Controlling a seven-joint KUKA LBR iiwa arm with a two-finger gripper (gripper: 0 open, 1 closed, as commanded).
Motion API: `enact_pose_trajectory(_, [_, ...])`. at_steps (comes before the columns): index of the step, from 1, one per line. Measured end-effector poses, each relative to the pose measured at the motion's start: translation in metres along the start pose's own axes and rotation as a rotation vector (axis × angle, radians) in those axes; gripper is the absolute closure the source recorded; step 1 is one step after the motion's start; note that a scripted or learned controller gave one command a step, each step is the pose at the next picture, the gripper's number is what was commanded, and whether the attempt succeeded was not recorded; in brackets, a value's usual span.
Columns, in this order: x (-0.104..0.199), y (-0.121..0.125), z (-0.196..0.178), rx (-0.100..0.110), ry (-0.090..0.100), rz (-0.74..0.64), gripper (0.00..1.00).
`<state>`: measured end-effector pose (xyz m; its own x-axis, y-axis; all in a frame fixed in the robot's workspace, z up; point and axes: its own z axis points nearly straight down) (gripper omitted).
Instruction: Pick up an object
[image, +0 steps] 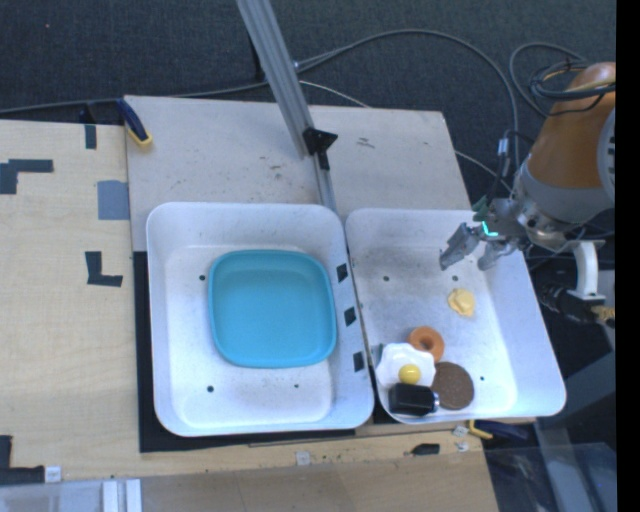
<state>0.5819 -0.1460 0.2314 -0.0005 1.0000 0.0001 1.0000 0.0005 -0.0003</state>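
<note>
Small yellow piece (461, 301) lies loose on the floor of the right bin (530, 330), toward its right side — closest item to my gripper (470, 252) and apart from the rest. Below it, near the bin's front edge, a cluster sits packed together: orange ring (428, 340), white fried egg toy (404, 365) with a yellow yolk just left of the ring, brown round disc (454, 385) to the right, black block (411, 400) at the front, touching the egg.

My gripper hangs over the right bin's upper right part, above and slightly up from the yellow piece — not touching it. Fingers are spread apart, nothing between them, a green light glowing at the wrist. My arm (570, 150) comes in from the right, orange band showing above the grey wrist.

Left bin (165, 300) holds a flat blue tray (270, 306), roughly centred. Grey pole (290, 90) slants down from the top to the seam between the bins.
</note>
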Motion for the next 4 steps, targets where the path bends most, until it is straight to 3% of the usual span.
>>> enact_pose_trajectory(1, [0.000, 0.000, 0.000, 0.000, 0.000, 0.000, 0.00])
enact_pose_trajectory(4, [0.012, -0.009, 0.143, 0.000, -0.001, 0.000, 0.00])
